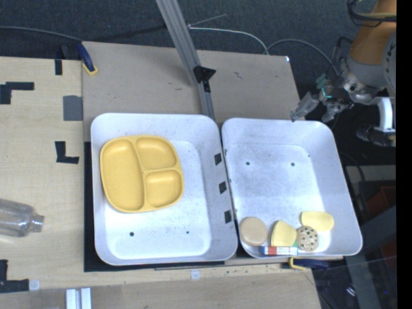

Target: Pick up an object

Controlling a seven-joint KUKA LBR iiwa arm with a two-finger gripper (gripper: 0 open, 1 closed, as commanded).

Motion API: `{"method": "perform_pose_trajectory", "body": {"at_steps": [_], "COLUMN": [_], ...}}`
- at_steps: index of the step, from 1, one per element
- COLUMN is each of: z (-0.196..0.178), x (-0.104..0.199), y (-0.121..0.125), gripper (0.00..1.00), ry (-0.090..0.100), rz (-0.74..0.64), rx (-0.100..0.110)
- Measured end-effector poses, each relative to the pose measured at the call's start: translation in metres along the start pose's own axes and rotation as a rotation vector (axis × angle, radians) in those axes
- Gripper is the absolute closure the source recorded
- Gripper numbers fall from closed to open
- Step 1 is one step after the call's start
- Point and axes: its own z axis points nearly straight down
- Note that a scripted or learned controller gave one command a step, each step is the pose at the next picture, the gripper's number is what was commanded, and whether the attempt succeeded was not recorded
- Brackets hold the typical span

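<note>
Nothing is picked up yet: the gripper (313, 105) hangs with its fingers apart and empty at the far right corner of the right bin (290, 140), well away from the toy food pieces (283, 232) clustered along that bin's near edge.

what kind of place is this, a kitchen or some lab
Most likely a robot lab test bench, not a kitchen: two shallow white bins sit side by side, one holding a yellow divided plate, the other toy food pieces, with a robot arm at the right.
</note>
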Motion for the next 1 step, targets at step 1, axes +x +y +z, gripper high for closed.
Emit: {"method": "perform_pose_trajectory", "body": {"at_steps": [1], "z": [-0.0021], "x": [0.0025], "y": [-0.0237], "gripper": [0.00], "ry": [0.000], "rz": [0.003], "rx": [0.002]}}
